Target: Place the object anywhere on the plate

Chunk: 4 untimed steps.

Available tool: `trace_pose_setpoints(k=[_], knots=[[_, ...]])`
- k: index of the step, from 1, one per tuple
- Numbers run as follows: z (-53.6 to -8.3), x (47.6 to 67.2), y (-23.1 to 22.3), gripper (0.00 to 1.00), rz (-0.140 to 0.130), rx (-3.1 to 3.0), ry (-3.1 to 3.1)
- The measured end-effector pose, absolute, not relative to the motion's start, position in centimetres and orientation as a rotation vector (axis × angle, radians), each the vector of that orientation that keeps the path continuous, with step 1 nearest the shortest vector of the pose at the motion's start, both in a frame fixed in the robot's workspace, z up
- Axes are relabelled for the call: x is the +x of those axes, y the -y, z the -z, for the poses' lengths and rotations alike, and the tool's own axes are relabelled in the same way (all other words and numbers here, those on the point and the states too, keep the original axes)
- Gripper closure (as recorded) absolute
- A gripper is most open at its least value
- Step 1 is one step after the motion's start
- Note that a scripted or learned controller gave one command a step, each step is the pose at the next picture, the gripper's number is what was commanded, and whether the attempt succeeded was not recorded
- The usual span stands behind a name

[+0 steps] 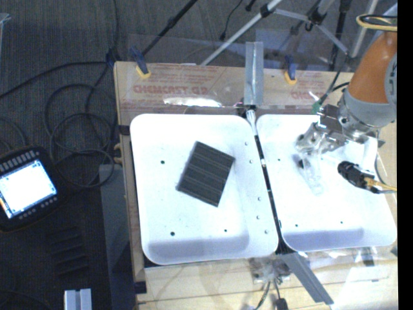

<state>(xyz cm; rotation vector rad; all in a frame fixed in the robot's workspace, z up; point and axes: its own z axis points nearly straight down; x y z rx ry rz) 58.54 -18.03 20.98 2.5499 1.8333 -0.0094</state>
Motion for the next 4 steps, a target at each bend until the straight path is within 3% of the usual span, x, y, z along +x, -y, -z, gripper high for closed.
trace_pose_setpoints(k=[1, 2, 3, 4], knots=[[-38.8, 63.6, 12.4, 1.0, 0.008, 2.725, -1.559], [-38.0, 66.8, 6.6, 1.0, 0.007, 2.661, -1.668], [-35.6, 66.8, -0.2, 1.0, 0.008, 2.628, -1.722], [-35.6, 66.8, -0.2, 0.0, 0.007, 2.627, -1.721]])
